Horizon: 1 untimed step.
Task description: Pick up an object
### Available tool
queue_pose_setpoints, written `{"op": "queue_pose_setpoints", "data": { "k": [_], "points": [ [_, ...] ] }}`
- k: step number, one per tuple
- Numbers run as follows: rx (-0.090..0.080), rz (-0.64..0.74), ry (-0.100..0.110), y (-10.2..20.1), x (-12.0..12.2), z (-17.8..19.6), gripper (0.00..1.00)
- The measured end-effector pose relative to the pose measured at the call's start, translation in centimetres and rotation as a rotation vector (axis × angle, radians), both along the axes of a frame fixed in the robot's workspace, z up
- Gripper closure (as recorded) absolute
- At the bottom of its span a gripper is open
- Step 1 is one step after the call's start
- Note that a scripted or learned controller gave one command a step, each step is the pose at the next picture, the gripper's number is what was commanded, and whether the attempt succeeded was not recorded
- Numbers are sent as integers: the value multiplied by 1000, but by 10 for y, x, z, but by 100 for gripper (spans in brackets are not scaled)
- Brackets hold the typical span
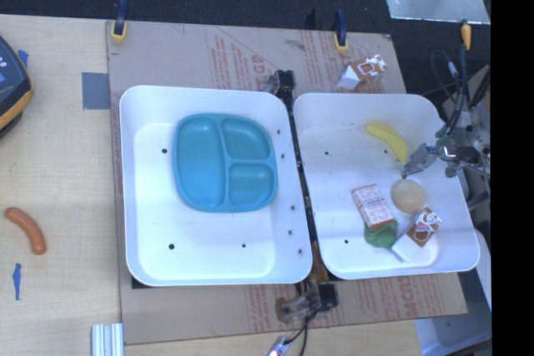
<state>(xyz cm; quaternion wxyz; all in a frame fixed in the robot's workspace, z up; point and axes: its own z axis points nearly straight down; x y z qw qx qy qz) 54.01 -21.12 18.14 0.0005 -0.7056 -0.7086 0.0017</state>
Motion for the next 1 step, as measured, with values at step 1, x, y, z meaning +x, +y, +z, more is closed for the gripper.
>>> {"op": "queue_pose_setpoints", "data": {
  "k": [1],
  "points": [
    [1,2,2,2,46,-91,0]
  ]
}}
